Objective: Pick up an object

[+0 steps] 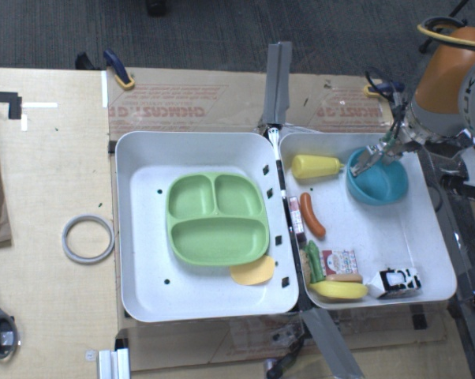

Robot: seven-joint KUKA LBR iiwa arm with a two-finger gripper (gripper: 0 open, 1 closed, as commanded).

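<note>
Reaching from the right, jaws (369, 162) at blue bowl (379, 185) rim.

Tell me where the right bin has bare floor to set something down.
Best patch: the right bin floor between the hot dog, blue bowl and black-and-white carton. Crowded: the near edge around the banana, and the far edge, where the gripper is at the bowl.

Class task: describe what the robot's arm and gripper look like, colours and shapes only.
The arm is a rounded grey body with a broad orange band near its wrist. The gripper is small, of pale grey metal, with two slim fingers.
</note>
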